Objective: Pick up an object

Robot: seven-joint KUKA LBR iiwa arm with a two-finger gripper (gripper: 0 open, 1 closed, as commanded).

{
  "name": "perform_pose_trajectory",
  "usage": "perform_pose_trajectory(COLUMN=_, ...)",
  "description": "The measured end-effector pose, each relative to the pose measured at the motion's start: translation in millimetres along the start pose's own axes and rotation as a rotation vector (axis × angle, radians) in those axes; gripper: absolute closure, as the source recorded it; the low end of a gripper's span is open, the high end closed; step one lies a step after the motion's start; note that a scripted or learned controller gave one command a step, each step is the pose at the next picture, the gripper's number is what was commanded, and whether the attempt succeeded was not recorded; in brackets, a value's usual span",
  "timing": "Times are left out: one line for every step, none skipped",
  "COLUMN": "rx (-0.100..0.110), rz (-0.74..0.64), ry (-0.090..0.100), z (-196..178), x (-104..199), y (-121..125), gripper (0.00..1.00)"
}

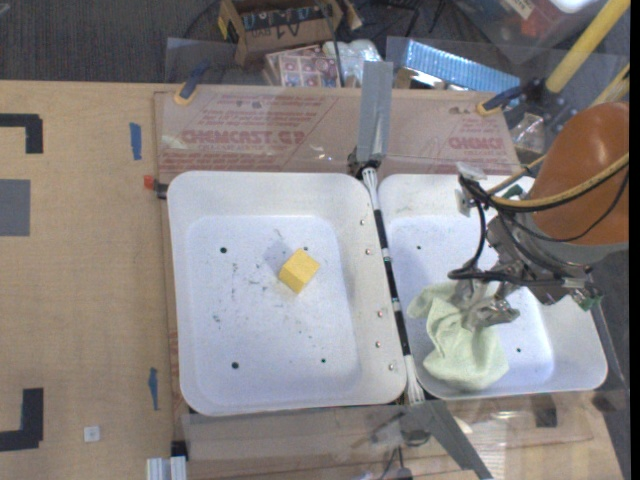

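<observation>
- At the near edge of the counter, below the seam between the two bins, a grey metal bracket sticks out.
- The counter top is tan board, with black corner marks and strips of blue tape on its left part.
- Two shallow white bins sit side by side, touching along a shared seam. The left bin is the larger in view; the right bin lies beside it.
- In the near left part of the right bin lies a crumpled pale green cloth, close to the seam wall.
- The tool is down on the far right part of the cloth, its metal fingers reaching into the folds. Whether they are apart or clamped on the fabric cannot be told from this angle.
- Above the tool, the grey wrist with black cables leads up to the orange band of the arm, which comes in from the right.
- Near the middle of the left bin sits a small yellow block, alone, well apart from the tool. Dark specks and scuffs mark the bin floor around it.
- Behind both bins, flat brown cardboard with faded red lettering lies on the counter, with a grey upright strip at the seam.
- Farthest back, beyond the counter, boxes and clutter stand on a dark floor.
</observation>
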State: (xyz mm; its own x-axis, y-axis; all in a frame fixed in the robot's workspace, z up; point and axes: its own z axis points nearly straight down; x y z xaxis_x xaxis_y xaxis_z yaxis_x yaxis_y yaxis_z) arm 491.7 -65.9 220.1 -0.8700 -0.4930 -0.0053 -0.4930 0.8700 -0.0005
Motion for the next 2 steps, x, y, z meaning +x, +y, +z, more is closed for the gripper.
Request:
perform_pose_trajectory(rx=-0.003, rz=-0.052, ry=0.005, z=22, x=-3, y=6, gripper=1.0)
perform_pose_trajectory(rx=-0.002, rz=-0.16, ry=0.004, z=36, x=-19, y=41, gripper=1.0)
